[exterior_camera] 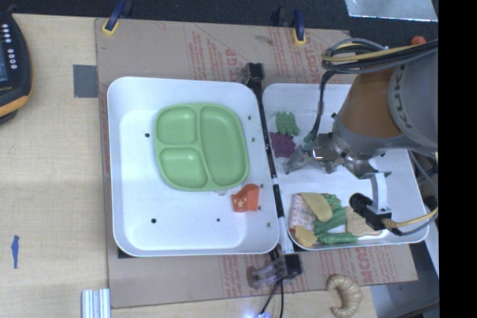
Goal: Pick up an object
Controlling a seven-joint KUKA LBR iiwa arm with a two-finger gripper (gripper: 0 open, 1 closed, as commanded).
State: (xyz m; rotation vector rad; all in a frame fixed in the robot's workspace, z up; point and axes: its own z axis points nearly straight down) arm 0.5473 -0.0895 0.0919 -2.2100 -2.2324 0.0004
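My gripper (298, 159) hangs low over the right bin (414, 169), near its left wall, and it sits just right of a small purple toy (282, 143). A green toy (285, 121) lies a little farther back from the purple one. At the bin's front lies a heap of toy food: a yellow piece (317, 204), green pods (334, 224) and a tan slice (301, 214). The arm's orange band (371, 104) covers the bin's back right. Nothing shows in the gripper's grasp.
The left bin (134, 227) holds a green divided plate (201, 146) and a red-orange piece (246, 198) by its right wall. A tan croissant toy (345, 293) lies on the bench in front of the right bin. A pendant (10, 63) sits far left.
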